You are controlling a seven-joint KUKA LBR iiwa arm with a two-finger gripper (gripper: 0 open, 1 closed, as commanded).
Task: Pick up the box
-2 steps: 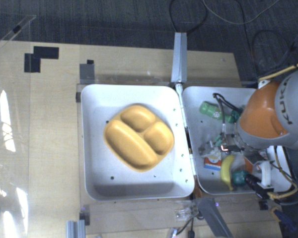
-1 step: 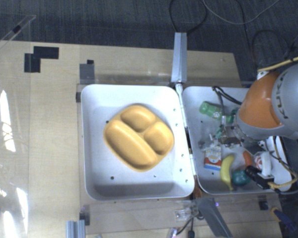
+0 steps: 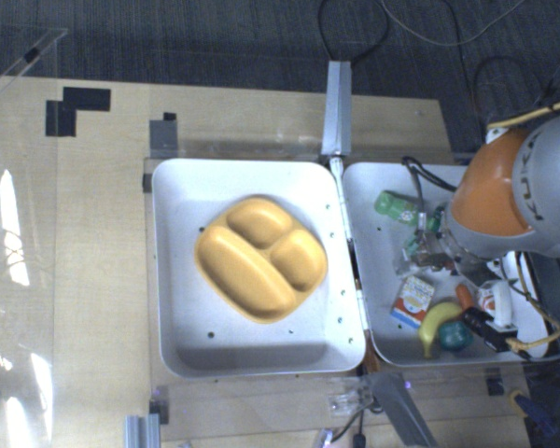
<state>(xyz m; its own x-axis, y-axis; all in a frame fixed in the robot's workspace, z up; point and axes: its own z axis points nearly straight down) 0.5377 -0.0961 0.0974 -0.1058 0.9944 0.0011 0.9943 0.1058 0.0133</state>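
The box (image 3: pixel 413 300) lies just below the hand (image 3: pixel 427 250) (grip state unclear), apart.

Arm (image 3: pixel 532 189) cut off at right edge, covering right bin's (image 3: pixel 378 329) far side, gripper (image 3: pixel 427 250) indistinct among clutter

Two white bins (image 3: pixel 168 278) on the bench. One yellow bread mould (image 3: pixel 261 255) in the left. In the right: one box (image 3: pixel 413 301), one banana (image 3: pixel 432 325), one green bottle (image 3: pixel 397 205).

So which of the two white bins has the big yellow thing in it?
The left bin. A big yellow lumpy thing sits in its middle, while the right bin holds small things like a banana and a little box.
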